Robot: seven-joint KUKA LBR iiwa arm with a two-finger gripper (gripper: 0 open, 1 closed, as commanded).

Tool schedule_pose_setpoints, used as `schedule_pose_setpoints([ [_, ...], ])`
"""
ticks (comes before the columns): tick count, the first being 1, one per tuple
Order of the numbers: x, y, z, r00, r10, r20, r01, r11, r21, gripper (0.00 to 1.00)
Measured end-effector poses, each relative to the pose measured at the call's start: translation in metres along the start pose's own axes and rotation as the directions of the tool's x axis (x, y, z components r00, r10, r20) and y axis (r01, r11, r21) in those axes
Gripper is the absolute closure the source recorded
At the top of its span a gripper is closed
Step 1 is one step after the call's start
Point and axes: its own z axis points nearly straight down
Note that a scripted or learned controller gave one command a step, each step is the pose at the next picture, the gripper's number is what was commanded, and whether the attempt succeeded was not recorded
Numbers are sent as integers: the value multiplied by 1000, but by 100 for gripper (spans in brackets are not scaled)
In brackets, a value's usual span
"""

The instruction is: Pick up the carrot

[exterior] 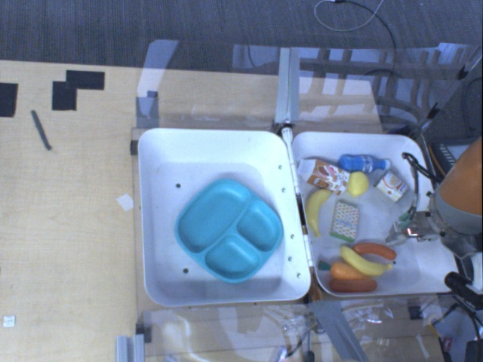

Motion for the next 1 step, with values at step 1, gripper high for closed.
schedule_pose_setpoints([
  [1,-3,21,1,887,461,2,-461,887,5,100],
])
